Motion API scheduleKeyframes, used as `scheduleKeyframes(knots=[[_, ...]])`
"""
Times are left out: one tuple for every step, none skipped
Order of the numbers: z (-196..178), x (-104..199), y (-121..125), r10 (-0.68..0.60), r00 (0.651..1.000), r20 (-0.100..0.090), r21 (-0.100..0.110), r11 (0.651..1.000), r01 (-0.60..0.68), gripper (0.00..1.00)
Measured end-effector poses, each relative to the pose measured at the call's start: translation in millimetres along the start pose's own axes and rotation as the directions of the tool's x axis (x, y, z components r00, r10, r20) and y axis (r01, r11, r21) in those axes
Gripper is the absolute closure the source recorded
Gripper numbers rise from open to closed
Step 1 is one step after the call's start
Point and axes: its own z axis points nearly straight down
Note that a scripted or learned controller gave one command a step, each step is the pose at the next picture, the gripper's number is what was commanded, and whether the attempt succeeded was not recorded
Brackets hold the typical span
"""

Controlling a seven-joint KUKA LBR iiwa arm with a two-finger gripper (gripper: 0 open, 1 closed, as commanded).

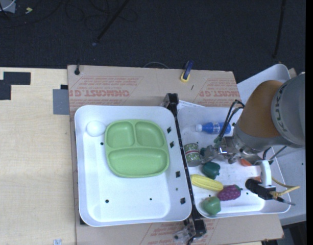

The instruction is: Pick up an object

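Gripper (pixel 220 151) hangs low inside the right bin (pixel 233 209), at the end of the grey arm (pixel 291 111) reaching in from the view's right. Whether it is open or closed cannot be told from this slant (metal and cabling blur together there).

The closest things to pick are two. The dark green pepper (pixel 211 169) lies just below the gripper in the view, close to it. The small can (pixel 192 154) stands upright just beside the gripper on the side of the left bin (pixel 125 204); whether either one touches the gripper cannot be told.

Farther below the gripper in the view, past the pepper, lies the yellow corn cob (pixel 206 182). Lower still sit the purple grapes (pixel 229 192) and the light green fruit (pixel 212 205), near the bin's lower rim. Above the gripper in the view the water bottle (pixel 212 128) lies on its side. On the arm's side of the gripper an orange thing (pixel 245 162) peeks out, mostly hidden.

That makes seven things in the right bin, one of each kind. The left bin, well apart from the gripper, holds two: one green divided plate (pixel 137 148) and one white ball (pixel 95 128).
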Motion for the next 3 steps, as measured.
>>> scheduleKeyframes(knots=[[9, -2, 0, 0.003, 1.000, 0.003, 0.000, 1.000, -0.003, 0.00], [0, -1, 0, 0.009, 1.000, -0.006, 0.005, 1.000, -0.009, 1.00], [-48, 2, -10, 0.007, 1.000, -0.005, 0.003, 1.000, -0.007, 1.00]])
